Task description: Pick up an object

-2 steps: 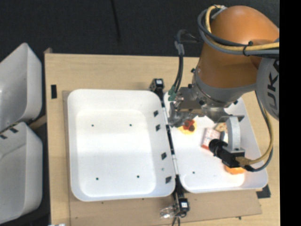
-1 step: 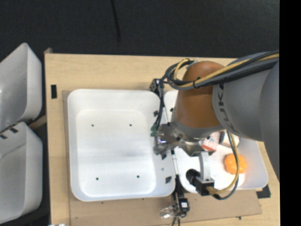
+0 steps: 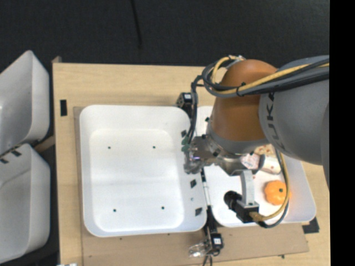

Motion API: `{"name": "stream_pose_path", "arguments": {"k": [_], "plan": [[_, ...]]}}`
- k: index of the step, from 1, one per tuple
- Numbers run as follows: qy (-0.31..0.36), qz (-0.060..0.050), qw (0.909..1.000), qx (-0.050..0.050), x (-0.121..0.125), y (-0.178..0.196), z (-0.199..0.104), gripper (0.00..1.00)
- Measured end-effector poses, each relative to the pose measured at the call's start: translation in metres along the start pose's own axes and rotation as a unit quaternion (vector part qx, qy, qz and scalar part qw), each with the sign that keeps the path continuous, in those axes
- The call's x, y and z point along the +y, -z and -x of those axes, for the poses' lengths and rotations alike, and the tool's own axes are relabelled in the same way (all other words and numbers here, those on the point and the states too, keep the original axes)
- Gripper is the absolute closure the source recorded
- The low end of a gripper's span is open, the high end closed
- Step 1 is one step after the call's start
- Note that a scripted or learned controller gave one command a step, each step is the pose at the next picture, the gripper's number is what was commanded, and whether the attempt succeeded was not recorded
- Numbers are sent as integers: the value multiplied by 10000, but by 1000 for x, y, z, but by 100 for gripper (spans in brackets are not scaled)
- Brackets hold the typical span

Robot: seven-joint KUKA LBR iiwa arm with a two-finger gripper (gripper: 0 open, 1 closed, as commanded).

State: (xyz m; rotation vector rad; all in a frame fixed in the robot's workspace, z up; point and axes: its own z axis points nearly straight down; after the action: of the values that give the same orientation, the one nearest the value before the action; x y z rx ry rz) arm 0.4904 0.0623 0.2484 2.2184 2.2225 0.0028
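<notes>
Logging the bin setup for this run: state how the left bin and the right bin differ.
The left bin lies in open view with bare floor showing, while the right bin is mostly covered by the arm. The right bin holds an orange ball; the left bin's visible floor holds nothing. Both are shallow, white, round-cornered.

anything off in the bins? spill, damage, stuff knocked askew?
Nothing stands out. Left bin sits square on the bench and looks undamaged. In the right bin, an orange object lies inside the rim; the arm covers most of the rest.

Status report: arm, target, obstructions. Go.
Arm low over right bin, covering most of it. Orange ball loose in that bin beside the wrist. Left bin nearby.
</notes>
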Motion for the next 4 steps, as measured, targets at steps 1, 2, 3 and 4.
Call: {"name": "stream_pose_path", "arguments": {"k": [1,2,3,4], "plan": [[-24,30,10000,-6,1,64,46,100],[-52,-23,10000,-21,13,10,134,100],[27,38,10000,3,1,97,79,100],[22,-3,10000,-3,0,99,22,100]]}}
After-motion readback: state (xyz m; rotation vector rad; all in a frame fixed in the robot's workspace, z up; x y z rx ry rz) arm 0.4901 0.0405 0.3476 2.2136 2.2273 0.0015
